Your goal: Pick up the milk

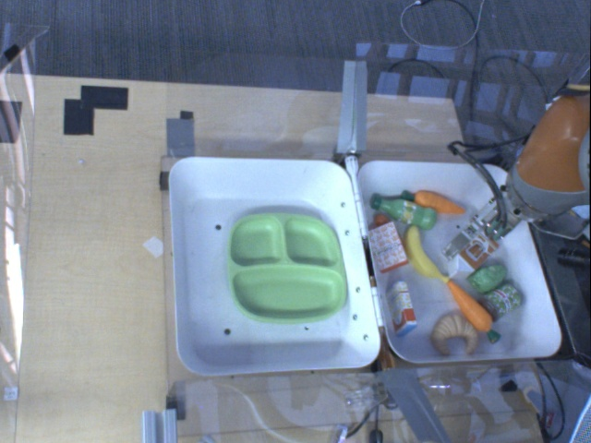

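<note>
Bins are sitting side by side, and we are working in the right bin (pixel 545 326). The gripper (pixel 466 243) is hovering beside the banana (pixel 423 255); we are unable to tell whether it is open or closed. We are judging it should be shifting left and descending squarely over the milk (pixel 400 305), a small white, red-based carton lying near the croissant (pixel 452 332).
</note>
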Controlling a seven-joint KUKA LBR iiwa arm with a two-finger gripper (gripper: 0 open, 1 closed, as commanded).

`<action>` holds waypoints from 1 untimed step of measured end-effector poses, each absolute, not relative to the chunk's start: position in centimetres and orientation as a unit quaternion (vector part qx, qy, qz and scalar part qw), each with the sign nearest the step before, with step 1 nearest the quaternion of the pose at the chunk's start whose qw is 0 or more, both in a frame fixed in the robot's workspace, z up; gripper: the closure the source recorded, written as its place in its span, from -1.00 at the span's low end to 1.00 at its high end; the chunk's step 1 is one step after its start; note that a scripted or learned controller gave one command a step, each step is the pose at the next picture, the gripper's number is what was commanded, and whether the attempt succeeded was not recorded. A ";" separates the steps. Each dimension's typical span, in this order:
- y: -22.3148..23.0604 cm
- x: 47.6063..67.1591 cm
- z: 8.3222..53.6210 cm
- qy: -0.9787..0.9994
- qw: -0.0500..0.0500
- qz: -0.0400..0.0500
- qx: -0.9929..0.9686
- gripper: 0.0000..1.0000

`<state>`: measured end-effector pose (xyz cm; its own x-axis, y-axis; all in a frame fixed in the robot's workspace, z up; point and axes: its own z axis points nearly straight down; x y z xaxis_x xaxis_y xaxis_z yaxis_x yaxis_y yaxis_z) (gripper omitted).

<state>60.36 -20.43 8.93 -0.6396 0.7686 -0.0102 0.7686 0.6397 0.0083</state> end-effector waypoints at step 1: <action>-20.4 60.7 10.3 0.905 0.010 0.003 0.425 1.00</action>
